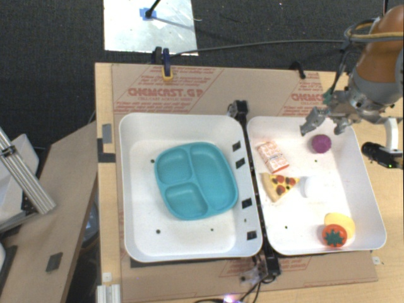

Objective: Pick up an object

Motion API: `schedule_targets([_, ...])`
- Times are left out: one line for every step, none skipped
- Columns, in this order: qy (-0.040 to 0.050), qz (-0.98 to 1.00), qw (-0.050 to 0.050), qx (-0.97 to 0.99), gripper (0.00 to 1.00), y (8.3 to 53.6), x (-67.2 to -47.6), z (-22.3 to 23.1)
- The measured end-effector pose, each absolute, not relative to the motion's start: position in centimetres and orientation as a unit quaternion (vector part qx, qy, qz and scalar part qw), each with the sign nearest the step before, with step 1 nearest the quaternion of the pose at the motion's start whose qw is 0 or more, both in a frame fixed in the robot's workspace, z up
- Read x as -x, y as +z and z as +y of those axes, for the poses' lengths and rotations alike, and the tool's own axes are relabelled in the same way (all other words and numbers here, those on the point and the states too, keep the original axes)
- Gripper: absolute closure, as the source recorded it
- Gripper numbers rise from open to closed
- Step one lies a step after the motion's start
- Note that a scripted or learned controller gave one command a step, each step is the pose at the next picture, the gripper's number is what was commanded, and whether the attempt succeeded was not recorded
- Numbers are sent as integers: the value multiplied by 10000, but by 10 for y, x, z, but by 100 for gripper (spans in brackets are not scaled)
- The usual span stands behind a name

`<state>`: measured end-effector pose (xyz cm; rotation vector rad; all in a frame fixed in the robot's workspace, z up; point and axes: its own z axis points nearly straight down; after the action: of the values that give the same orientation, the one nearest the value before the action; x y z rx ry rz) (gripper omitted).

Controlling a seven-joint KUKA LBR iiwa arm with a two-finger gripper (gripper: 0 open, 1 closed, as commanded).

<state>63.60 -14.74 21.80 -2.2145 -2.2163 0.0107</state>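
A purple ball (321, 144) lies in the far part of my right bin (368, 188), just below my pincer (326, 126). My pincer hangs over that bin's far edge with its two fingers spread apart and nothing between them. Nearer the middle of the bin lie a pink-and-white packet (272, 156) and a pizza slice (279, 185), with a tomato (334, 235) against a yellow fruit (339, 221) at the near corner. The left bin (140, 232) holds a teal divided plate (195, 180).
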Motion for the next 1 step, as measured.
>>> schedule_targets([-3,-7082,-8,7060,0,227,-638,-147])
